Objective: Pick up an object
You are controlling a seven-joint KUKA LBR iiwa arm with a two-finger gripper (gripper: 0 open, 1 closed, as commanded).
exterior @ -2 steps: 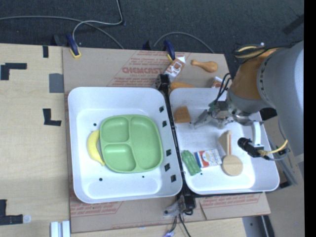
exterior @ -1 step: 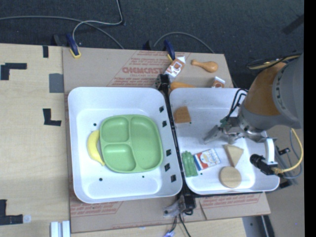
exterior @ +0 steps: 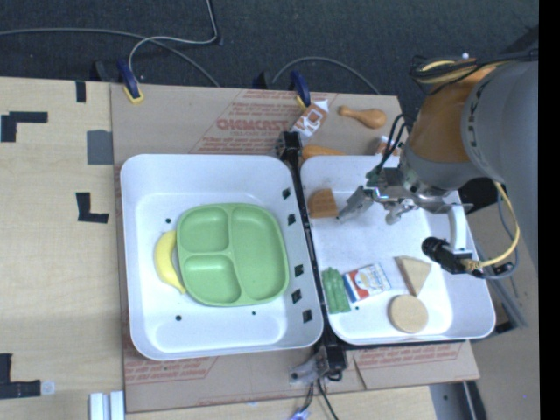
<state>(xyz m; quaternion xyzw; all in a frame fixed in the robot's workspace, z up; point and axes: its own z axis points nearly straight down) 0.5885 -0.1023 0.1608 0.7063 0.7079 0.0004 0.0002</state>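
End effector (exterior: 374,205) spread open, empty, beside brown block (exterior: 322,203); centre over block, descend straight, then clamp.

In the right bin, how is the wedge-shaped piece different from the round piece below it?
The wedge is triangular with a pointed corner; the round disc is circular. The wedge looks pale yellow, the round disc more tan. The wedge lies nearer the gripper, the round disc nearer the right bin front rim. Both lie flat, untouched, close together.
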